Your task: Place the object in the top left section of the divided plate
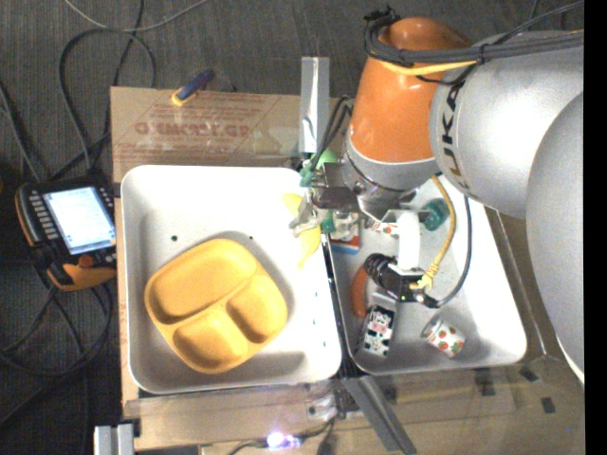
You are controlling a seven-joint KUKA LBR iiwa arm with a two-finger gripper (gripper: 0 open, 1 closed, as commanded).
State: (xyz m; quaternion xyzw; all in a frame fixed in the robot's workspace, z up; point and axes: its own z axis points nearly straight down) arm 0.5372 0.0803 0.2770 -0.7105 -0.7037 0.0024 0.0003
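Note:
The yellow divided plate (216,301) lies in the left white bin (171,183), with one long section at the upper left and two smaller ones at the lower right. My gripper (318,220) hangs over the left bin's right edge, above and to the right of the plate. A thin yellow object (309,246) sticks out on both sides of the fingers and looks pinched between them. It is off the bin floor, close to the wall between the bins. The orange band and grey arm hide the gripper's upper part.
The right bin (493,330) holds a teal piece (434,216), a red-orange item (358,294), a black-and-white box (377,332) and a small spotted cup (444,337). A cardboard sheet (209,131) lies behind the left bin. A handheld screen (71,221) sits at the far left.

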